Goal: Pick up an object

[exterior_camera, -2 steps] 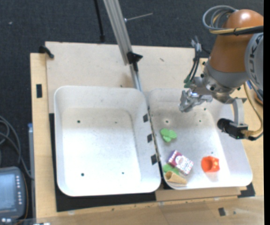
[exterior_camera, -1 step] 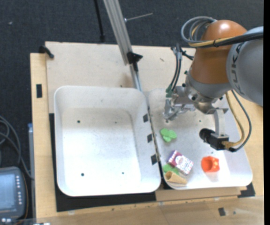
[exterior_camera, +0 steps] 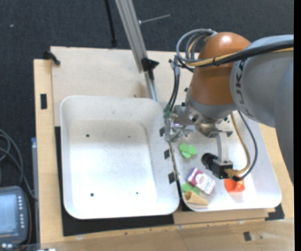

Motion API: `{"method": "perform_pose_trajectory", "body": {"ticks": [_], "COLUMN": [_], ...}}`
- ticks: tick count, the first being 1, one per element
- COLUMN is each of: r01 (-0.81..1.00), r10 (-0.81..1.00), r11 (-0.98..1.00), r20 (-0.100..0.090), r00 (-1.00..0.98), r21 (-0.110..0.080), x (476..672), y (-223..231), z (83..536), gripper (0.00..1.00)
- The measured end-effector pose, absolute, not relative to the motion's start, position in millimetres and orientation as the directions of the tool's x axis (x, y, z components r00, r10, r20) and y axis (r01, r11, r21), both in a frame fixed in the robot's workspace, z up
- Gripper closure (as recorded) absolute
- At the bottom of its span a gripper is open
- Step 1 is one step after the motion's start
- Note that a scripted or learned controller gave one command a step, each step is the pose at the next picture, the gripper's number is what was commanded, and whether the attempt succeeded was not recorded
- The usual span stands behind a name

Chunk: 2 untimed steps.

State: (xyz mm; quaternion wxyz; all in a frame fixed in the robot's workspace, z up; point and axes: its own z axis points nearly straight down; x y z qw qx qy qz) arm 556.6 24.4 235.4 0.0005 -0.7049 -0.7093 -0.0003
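Four small items crowd the right bin (exterior_camera: 268, 192) below the claw (exterior_camera: 175, 129); its state unclear.

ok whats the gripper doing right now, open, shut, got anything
Gripper: cannot tell, it sits low in the right bin by the green piece, with nothing seen in its grasp.

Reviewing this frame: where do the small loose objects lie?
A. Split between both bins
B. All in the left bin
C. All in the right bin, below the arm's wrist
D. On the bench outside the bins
C: the green piece, the maroon box, the tan cone and the orange piece all sit in the right bin.
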Motion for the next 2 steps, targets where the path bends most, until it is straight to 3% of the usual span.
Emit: {"method": "perform_pose_trajectory", "body": {"ticks": [1,2], "r01": [1.0,1.0], "r10": [1.0,1.0], "r11": [0.006,-0.001], "r20": [0.002,0.001], "r00": [-0.006,0.001], "r21": [0.0,0.001], "x": [534.6,535.3], "y": [61.5,59.1], "z": [237.1,236.9], "gripper": [1.0,0.0]}}
